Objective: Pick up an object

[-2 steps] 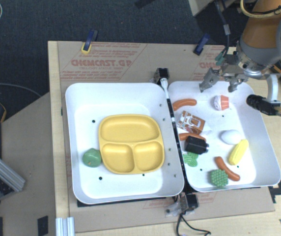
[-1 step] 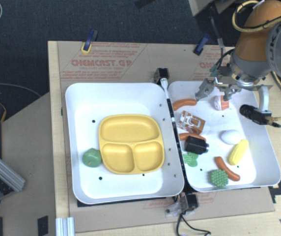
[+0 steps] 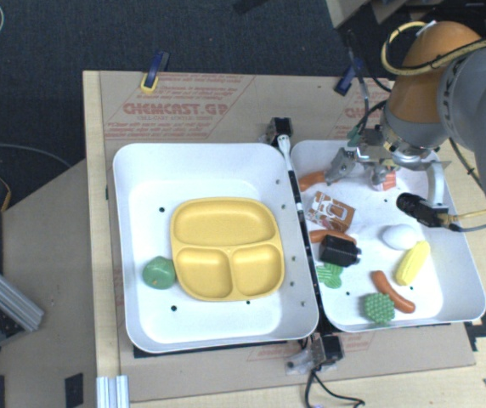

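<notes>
Dark carpet surrounds the worktop, which bears two white bins. Your nearest candidate is the orange-and-white packet in the right bin, lying flat near the dividing wall. Judge it light, thin and crinkly; take it across its short edges. It sits just below and left of the claw, which hangs over the bin's far end. Whether the claw is released or clenched cannot be told. A yellow compartment tray occupies the left bin.
</notes>
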`<action>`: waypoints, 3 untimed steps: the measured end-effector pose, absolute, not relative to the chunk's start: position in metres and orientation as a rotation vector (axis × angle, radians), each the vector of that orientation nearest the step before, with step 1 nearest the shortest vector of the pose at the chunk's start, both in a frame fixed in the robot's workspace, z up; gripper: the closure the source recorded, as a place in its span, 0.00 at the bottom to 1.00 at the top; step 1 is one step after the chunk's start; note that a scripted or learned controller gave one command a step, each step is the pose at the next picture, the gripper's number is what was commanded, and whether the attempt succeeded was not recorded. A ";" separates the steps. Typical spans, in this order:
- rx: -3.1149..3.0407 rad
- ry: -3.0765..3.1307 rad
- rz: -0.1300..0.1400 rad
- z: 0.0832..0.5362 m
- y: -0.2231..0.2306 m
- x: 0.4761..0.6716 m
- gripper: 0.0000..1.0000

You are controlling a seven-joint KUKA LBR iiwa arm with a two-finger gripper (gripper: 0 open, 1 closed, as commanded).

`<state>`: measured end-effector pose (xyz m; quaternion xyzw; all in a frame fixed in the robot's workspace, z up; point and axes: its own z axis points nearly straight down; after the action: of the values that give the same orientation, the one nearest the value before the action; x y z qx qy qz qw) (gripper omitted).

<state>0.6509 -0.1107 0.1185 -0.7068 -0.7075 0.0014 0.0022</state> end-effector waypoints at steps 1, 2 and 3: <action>-2.217 -2.219 0.006 0.082 -0.110 0.650 0.00; -2.221 -2.222 -0.001 0.096 -0.110 0.652 1.00; -2.227 -2.226 -0.006 0.156 -0.119 0.651 1.00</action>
<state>0.6514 -0.1186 0.1562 -0.7073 -0.7069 -0.0020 -0.0038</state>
